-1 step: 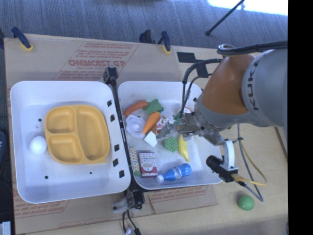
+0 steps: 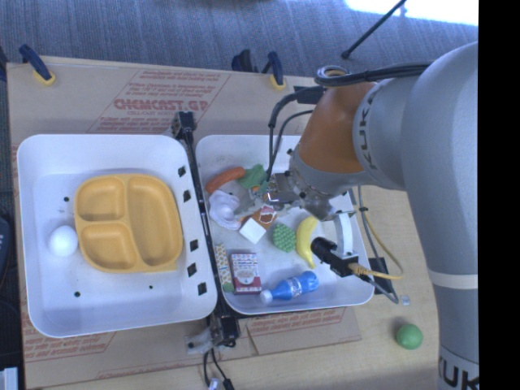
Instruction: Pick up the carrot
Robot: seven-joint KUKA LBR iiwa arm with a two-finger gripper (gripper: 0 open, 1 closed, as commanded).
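Nearest, a blue bottle (image 2: 292,287) and banana (image 2: 305,240) crowd the right bin (image 2: 357,297). Farther back, the gripper (image 2: 274,193) hangs low, probably reaching for the carrot (image 2: 224,178) just left of it; how it's set, I cannot tell.

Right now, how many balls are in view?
2. A white ball lies in the left bin, touching the yellow tray's left edge. A green ball sits on the bench outside the right bin. The arm may hide others.
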